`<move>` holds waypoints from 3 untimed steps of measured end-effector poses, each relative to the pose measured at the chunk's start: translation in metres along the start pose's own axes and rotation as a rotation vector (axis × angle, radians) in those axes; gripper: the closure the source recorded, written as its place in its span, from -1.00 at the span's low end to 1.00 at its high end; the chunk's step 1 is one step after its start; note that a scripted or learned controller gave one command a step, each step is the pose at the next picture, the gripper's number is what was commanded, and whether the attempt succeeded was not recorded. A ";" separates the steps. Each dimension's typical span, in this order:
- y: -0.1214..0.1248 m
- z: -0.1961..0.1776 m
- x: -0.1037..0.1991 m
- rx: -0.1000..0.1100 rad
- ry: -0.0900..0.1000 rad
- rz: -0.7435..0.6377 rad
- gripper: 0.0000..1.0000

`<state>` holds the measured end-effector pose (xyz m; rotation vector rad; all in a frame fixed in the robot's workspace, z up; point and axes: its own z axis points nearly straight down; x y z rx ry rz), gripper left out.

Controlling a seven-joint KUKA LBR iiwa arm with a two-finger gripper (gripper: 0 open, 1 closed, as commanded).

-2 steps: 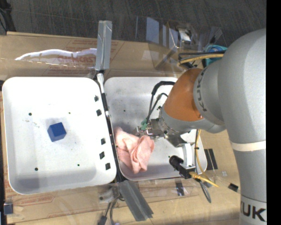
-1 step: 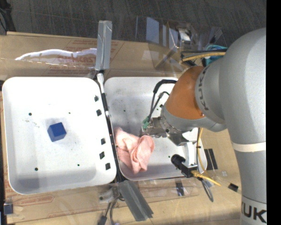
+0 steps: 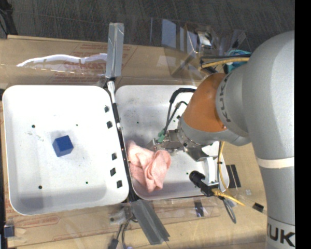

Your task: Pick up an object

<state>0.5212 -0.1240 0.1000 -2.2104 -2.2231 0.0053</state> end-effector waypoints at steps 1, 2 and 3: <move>0.021 0.008 0.016 -0.007 -0.003 -0.166 -1.00; 0.010 0.009 0.020 -0.002 -0.001 -0.303 -1.00; 0.017 0.008 0.022 -0.005 -0.003 -0.216 -1.00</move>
